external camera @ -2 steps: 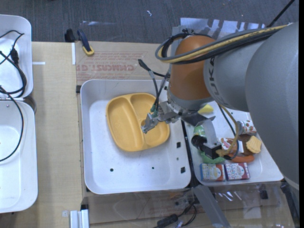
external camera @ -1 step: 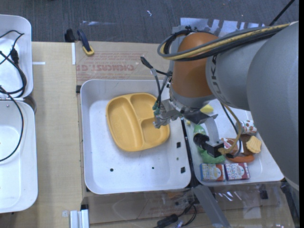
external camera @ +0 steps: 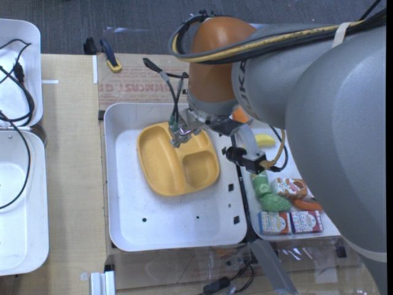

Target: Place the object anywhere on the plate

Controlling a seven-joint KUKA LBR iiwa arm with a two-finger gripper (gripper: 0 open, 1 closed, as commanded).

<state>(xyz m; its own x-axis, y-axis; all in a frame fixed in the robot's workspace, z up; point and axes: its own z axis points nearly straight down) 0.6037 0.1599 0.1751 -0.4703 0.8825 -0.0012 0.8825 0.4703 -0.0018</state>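
A yellow plate (external camera: 175, 161) with two compartments lies in the left white bin (external camera: 123, 183), towards its back. My gripper (external camera: 178, 135) hangs over the plate's back rim, near the ridge between the compartments. The arm's orange band (external camera: 215, 54) and grey wrist cover the view right above it. Nothing can be made out in the gripper. Both compartments of the plate show bare yellow.
The right bin (external camera: 288, 238) holds a yellow piece (external camera: 265, 141), a green toy (external camera: 265, 192), an orange item (external camera: 302, 203) and two small cartons (external camera: 290, 222). The big grey arm covers much of that bin. Cables and white trays lie at the far left.
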